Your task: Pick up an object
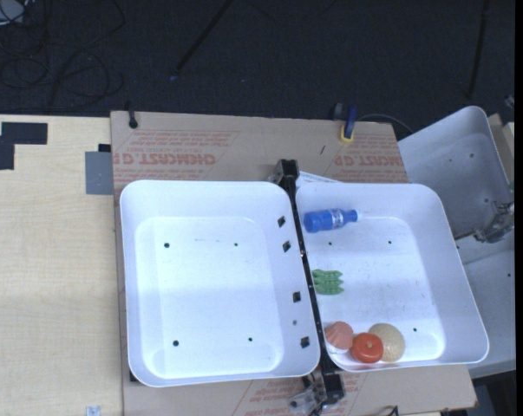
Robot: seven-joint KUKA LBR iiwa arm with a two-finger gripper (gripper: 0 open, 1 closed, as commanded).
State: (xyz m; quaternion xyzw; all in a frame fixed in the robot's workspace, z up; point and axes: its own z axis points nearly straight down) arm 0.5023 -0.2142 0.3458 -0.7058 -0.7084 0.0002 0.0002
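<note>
In the right bin [434, 258] lie several objects. A blue bottle [330, 220] lies on its side near the bin's far left corner. A small green ridged piece [327, 282] rests by the left wall. At the near edge sit a pinkish round piece [338, 334], a red tomato-like ball [367, 347] and a pale tan round piece [388, 340], close together.
The left bin [205, 276] stands beside the right one, joined by a black divider with clips [297, 267]. Both sit on a cardboard sheet [244, 146] over a wooden bench. A grey metal plate [460, 163] lies at the right.
</note>
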